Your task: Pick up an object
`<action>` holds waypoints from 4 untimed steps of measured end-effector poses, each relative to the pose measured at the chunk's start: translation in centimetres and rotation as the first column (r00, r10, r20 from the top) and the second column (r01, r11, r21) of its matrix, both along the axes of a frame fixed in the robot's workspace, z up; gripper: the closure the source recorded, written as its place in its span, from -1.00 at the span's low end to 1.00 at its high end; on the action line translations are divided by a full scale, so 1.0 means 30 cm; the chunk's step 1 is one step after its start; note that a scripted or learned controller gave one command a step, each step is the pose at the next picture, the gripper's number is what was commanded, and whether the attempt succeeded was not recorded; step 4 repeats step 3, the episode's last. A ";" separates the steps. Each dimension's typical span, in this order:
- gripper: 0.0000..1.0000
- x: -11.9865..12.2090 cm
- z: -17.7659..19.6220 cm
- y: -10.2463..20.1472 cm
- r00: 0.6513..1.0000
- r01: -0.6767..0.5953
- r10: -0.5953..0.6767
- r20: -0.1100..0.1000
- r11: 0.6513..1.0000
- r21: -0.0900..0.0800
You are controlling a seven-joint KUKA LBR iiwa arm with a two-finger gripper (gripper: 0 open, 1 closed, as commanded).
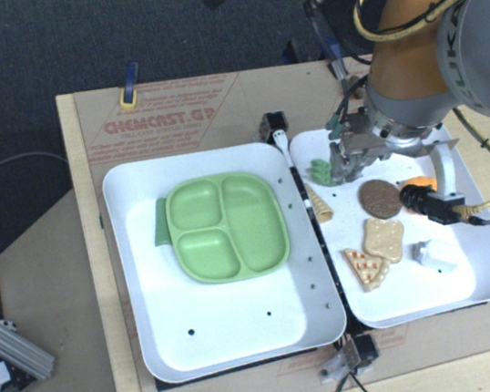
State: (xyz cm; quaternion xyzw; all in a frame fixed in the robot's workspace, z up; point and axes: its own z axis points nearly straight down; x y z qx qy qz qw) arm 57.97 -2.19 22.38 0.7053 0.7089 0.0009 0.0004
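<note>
Green, a small toy piece [320,171] lay at the right white bin's [489,253] upper-left corner, just beside the gripper [343,163]. Jaw state could not be told. A centred, vertical descent was judged advisable, clear of the wall.

In the right bin: small green toy piece [320,171] at upper left, partly hidden by gripper; tan ice-cream-cone shape [320,205] by left wall; round brown disc [380,198] mid-bin; pale cracker-like slab [385,239] just below it, touching tan waffle-like wedge w/ red dots [365,267]; small clear/white item [424,253] to the right.
</note>
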 end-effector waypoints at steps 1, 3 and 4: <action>1.00 0.067 0.030 0.192 1.000 -0.002 0.002 0.002 1.000 0.001; 1.00 0.103 0.022 0.241 1.000 0.004 -0.004 0.002 1.000 -0.001; 1.00 0.103 0.022 0.241 1.000 0.004 -0.004 0.002 1.000 -0.001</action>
